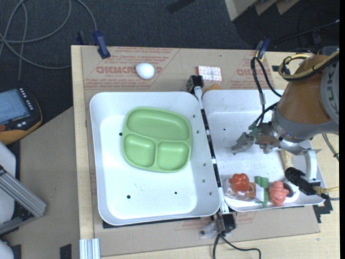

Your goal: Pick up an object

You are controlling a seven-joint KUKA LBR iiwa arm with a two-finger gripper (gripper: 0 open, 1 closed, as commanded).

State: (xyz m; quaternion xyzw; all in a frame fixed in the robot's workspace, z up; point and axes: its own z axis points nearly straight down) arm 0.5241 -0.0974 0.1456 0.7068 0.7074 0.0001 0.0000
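Observation:
My gripper (243, 142) hangs over the middle of the right bin (226, 109), pointing left, with nothing visible in it. Toward that bin's front edge lie a red and orange toy (240, 183), a green piece (262, 188) and a pink toy (278, 192), all below and to the right of the gripper. A tan stick (284, 158) lies by the bin's right wall, partly hidden by the arm. A green divided plate (157, 139) rests in the left bin (108, 161).
Behind the bins on the bench sit a white ball (144, 70) and a small patterned box (209, 73). Blue clamps (100, 43) hold the back edge. A ridge (207, 139) separates the two bins.

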